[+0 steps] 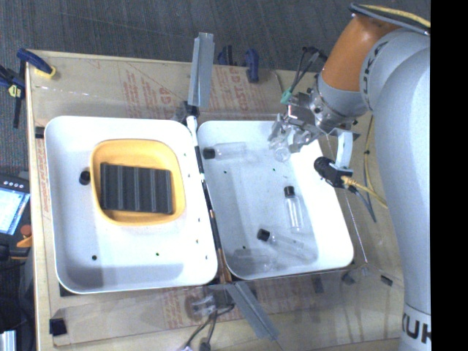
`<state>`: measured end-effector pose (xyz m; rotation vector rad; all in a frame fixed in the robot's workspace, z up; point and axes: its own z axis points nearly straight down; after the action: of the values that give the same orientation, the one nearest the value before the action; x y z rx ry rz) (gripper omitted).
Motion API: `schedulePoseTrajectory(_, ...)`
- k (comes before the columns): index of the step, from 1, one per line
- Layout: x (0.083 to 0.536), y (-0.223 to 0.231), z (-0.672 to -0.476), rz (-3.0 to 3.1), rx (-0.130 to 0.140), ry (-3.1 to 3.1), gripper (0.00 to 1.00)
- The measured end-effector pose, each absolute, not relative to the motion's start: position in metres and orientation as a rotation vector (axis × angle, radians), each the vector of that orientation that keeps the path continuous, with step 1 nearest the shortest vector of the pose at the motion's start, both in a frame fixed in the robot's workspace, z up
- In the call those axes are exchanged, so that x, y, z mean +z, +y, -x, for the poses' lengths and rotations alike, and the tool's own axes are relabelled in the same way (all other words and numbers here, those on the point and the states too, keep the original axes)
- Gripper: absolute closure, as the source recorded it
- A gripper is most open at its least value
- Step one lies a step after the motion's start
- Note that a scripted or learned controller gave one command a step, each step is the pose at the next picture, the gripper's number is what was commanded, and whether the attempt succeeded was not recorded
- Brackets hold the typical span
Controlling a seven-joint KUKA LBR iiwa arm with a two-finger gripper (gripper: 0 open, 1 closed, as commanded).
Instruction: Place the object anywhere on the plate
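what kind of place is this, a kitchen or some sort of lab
Most likely a robotics lab test bench, not a kitchen. A grey arm with an orange band reaches over two shallow white plastic bins set on a board held by blue clamps, with clear plastic vials as test objects.

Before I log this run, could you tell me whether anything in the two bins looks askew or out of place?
Nothing looks spilled or broken. Three clear plastic vials with black caps lie on their sides at differing angles in the right white bin, and the yellow plate with a dark ribbed insert sits in the left white bin.
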<state>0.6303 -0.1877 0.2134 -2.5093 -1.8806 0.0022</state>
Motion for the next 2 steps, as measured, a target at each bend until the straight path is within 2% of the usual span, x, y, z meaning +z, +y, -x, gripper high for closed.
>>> schedulePoseTrajectory(1, 0.180, -0.146, -0.614, 2.272, 0.003, -2.165, 1.00)
schedulePoseTrajectory(2, 0.218, -0.079, -0.596, 2.133, 0.005, -2.300, 1.00)
